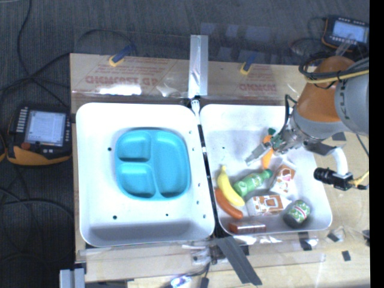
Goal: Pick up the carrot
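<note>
Nearest the camera, along the front wall of the right bin (324, 218), lie a dark sausage-like stick (246, 227), a small printed carton (266, 204) and a dark green can (297, 213), all well below the gripper (270, 148). They are heaped together with a yellow banana (227, 186) and a green bottle (252, 181), probably tipped in loose as clutter to make the pick harder. The arm (327, 104) reaches in from the right and tilts down so the gripper meets the pile from above. An orange piece, apparently the carrot (267, 157), sits right at the fingertips, touching or just under them, above the bottle and banana. Whether the gripper has closed on it cannot be told at this size. Far to the gripper's left, the left bin (90, 179) holds a blue divided tray (151, 162).
</note>
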Action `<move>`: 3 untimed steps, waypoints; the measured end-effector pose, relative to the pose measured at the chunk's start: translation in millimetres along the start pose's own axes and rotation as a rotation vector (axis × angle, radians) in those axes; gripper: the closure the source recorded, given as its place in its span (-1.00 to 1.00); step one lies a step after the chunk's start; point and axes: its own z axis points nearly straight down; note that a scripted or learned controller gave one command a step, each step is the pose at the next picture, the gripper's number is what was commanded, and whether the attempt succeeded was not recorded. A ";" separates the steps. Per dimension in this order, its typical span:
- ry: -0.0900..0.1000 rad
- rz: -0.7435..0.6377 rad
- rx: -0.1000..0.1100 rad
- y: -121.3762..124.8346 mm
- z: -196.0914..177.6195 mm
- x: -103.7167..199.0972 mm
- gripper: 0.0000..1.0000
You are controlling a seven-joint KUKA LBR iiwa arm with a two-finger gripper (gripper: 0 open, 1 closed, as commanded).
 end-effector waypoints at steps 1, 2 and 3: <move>0.004 0.000 0.002 0.4 -5.4 0.8 1.00; -0.005 0.191 0.002 23.7 -106.9 -7.1 1.00; -0.005 0.191 0.003 23.4 -106.7 -7.3 -1.00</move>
